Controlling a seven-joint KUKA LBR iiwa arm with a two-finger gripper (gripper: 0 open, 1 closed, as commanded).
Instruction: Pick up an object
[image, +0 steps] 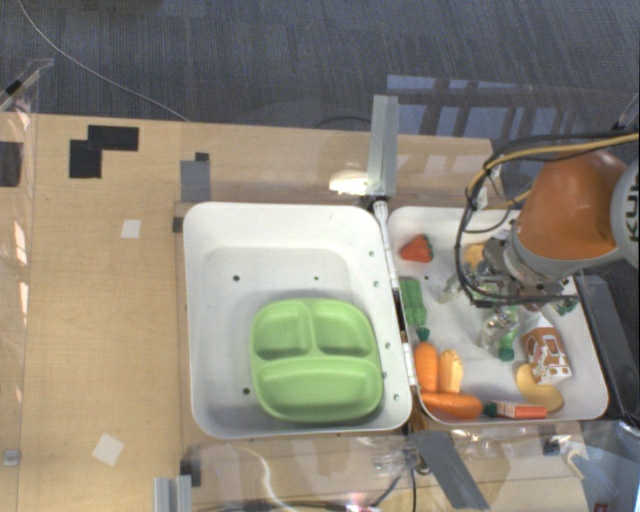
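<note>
Right now the pincer (497, 312), its state impossible to tell, hangs just above the clear bottle (499, 333), which lies upright-to-slanted beneath it

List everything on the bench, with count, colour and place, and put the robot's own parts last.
bins: two, white, side by side on the bench
divided plate: one, green, left bin, toward its near edge
strawberry toy: one, red, right bin, far left corner
green vegetable toy: one, green, right bin, along its left wall
carrot toys: two, orange, right bin, near left corner
pale food piece: one, yellowish, beside the upright carrot
red marker-like item: one, red, right bin, near edge
small carton: one, brown and white, right bin, near right
yellow toy: one, yellow, beside the carton
arm: one, grey with an orange band, above the right bin
gripper: one, low over the right bin's middle
</note>
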